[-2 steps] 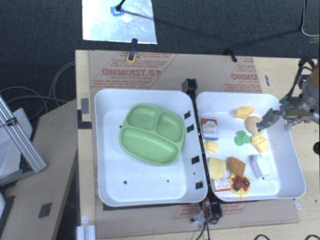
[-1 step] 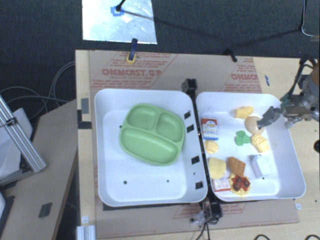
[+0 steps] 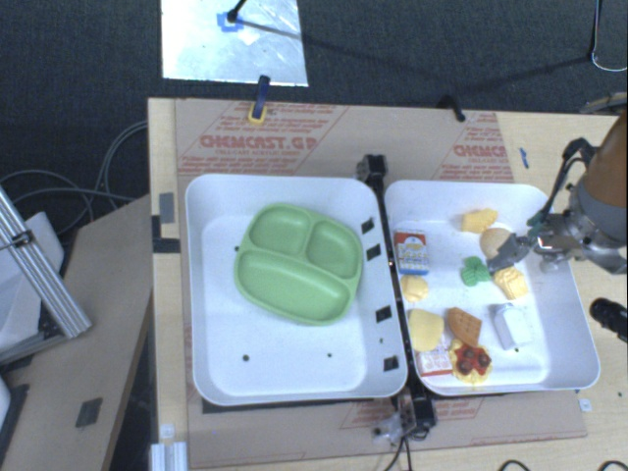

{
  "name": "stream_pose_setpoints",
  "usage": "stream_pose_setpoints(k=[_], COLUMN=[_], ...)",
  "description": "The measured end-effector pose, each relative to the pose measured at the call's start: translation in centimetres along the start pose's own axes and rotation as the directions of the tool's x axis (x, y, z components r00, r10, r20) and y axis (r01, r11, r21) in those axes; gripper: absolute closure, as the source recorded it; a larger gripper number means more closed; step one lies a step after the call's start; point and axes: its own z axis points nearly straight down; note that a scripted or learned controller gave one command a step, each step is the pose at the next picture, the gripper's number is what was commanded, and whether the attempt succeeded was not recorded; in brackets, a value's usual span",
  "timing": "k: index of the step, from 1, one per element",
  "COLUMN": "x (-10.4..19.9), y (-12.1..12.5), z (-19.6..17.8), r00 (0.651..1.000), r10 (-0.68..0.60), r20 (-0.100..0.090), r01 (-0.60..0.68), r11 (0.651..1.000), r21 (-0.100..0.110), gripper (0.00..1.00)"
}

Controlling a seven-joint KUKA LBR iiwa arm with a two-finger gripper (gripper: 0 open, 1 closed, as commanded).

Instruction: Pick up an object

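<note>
**Arm reaching into the right bin among small toy foods**

Nearest you, by the front edge of the right bin [image 3: 579,361], you see a cluster: a red berry-like piece [image 3: 474,361] on a flat card, a brown waffle-like piece [image 3: 463,324] just behind it, a yellow lump [image 3: 425,329] to its left, and a white-grey block [image 3: 508,325] to its right.

Moving back, toward the middle of that bin, a smaller yellow piece [image 3: 415,288] lies by the left wall, a green piece [image 3: 475,272] sits near the centre, and a yellow ridged piece [image 3: 510,283] lies just right of it.

Here your gripper [image 3: 505,253] comes in from the right edge, low over the bin, its tip just above the green piece and touching or nearly touching a pale round piece [image 3: 497,237]. You cannot tell whether the claw is released or clenched, and nothing is seen between its parts.

Further back, a small red-and-white carton [image 3: 410,250] lies by the left wall, and a yellow wedge [image 3: 480,221] rests near the rear edge.

The left bin [image 3: 211,361] holds a green divided plate [image 3: 298,263], lying flat around its centre.
</note>
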Motion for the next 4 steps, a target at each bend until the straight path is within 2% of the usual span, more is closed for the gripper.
stream_pose_setpoints(k=[2, 3, 4], x=[0.2, 0.2, 0.2], y=[-1.6, -1.5, -1.4], z=[11.0, 12.5, 11.4], r00=[1.0, 1.0, 1.0], r10=[0.002, 0.0, 0.001], r20=[0.0, 0.0, 0.001], r01=[-0.002, 0.0, -0.001], r11=[1.0, 1.0, 1.0], r21=[-0.002, -0.004, -0.007], gripper=[0.0, 0.0, 1.0])
